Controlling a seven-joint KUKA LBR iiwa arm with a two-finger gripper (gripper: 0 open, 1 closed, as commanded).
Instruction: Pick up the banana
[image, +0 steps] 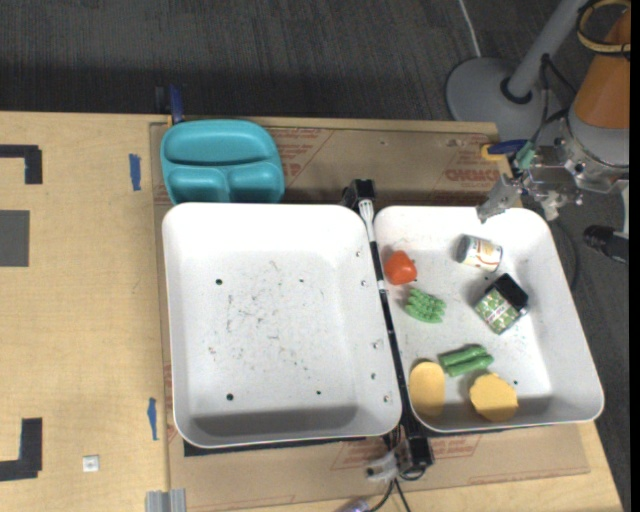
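While two white bins (270, 420) share the cardboard-covered bench (80, 300), grey carpet (300, 50) lies beyond.

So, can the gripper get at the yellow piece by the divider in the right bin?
Probably yes: the yellow piece lies uncovered, the green pod close beside it, not over it. The gripper hangs over the right bin's far rim, nothing tall between.

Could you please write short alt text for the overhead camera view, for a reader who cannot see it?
The gripper hovers over the right bin's far edge. That bin holds small items, among them an orange-red piece, green pieces, and yellow items near its front. A teal tray sits behind the left bin.
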